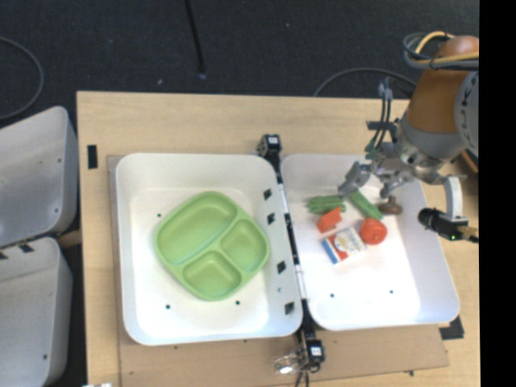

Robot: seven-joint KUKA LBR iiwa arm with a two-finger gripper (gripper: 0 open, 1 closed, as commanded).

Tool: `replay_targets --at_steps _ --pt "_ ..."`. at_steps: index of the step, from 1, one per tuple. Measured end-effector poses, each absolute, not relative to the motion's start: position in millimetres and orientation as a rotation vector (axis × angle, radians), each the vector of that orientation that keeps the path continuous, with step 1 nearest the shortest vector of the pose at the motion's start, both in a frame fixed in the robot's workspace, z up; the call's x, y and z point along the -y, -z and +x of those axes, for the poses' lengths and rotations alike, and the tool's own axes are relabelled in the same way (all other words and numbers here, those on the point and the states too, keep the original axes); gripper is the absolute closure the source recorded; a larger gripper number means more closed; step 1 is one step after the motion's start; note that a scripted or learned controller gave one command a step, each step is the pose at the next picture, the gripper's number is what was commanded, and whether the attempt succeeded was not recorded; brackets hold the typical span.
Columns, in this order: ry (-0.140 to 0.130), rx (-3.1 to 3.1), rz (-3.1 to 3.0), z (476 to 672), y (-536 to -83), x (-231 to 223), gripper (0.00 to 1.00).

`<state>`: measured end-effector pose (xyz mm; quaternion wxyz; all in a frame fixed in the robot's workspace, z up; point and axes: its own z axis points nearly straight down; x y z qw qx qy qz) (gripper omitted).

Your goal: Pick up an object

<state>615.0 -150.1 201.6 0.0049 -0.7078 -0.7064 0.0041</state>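
Grey pincer hovers over the right bin, fingers apart, gripping nothing.
Toy food lies clustered near that bin's far edge, just below the fingertips; a green divided plate sits mid left bin.

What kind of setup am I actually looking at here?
Probably a lab test bench for robot picking: two white bins on a wooden bench, toy food in the right bin, a green divided tray in the left, and loose cables on the dark floor.
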Motion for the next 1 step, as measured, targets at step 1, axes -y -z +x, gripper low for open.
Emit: replay_targets --at_steps 1 --pt "0.000 2.223 -2.221 617.9 -210.3 149.8 0.00"
